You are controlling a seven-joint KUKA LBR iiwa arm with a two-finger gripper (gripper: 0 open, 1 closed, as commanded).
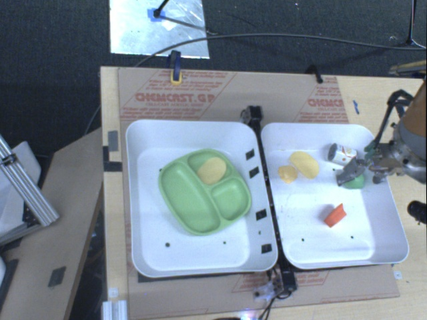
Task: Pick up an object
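1. Gripper [349,176] sits low at the right bin's [313,255] three o'clock edge, directly over a green object [356,182].
2. Whether the pincer is apart or clamped cannot be told.
3. An orange piece [335,215] lies at five o'clock; two yellow pieces [299,166] lie at ten o'clock.
4. Left bin holds a green tray [200,202].
5. Judgement: nothing is lifted; grasp and raise remain.
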